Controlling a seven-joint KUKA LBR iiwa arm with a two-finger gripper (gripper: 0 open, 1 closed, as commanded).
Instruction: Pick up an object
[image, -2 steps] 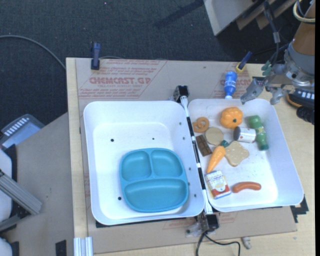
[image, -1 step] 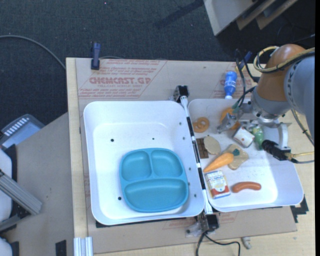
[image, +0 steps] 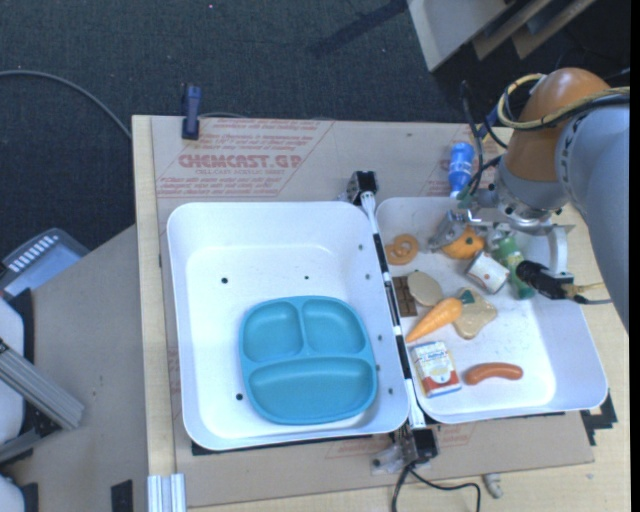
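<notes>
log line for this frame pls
arm: over right bin far end | gripper: low among toys by orange piece, grasp unconfirmed | carrot, sausage: untouched | left bin: blue tray

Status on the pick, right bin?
Claw low over the right bin's far end, at an orange toy. Grasp unconfirmed. Carrot, sausage, small carton lying loose nearby.

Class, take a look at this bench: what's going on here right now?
A grey robot arm reaches in over the right bin, its claw low among toy foods near an orange piece. A carrot, a sausage and a small carton lie untouched nearer the front. The left bin holds a blue divided plate.
</notes>
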